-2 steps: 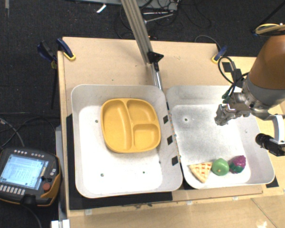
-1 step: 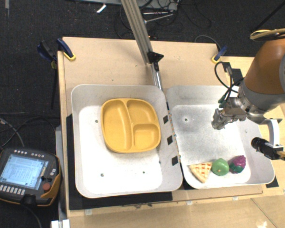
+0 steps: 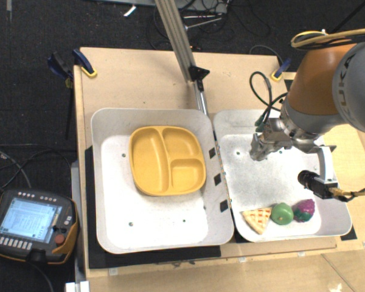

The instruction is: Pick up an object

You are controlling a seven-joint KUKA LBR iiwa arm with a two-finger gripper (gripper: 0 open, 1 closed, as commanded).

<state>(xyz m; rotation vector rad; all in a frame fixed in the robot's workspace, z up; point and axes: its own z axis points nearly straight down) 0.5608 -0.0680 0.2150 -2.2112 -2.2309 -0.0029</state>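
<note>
The table [image 3: 109, 78] carries two white bins, the left bin [image 3: 109, 163] well to the left of the end effector [image 3: 260, 149] and the right bin [image 3: 243, 181] directly under it. A yellow tray [image 3: 167, 160] lies in the left bin, well apart from the end effector. Below and to its right, along the right bin's near edge, lie a pizza slice [image 3: 257, 219], a green apple [image 3: 282, 214] and purple grapes [image 3: 303, 210], none touching the end effector, whose open-or-closed state I cannot tell.

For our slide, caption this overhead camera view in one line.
Claw above right bin; pizza slice, green apple, purple fruit at its front edge.
</note>
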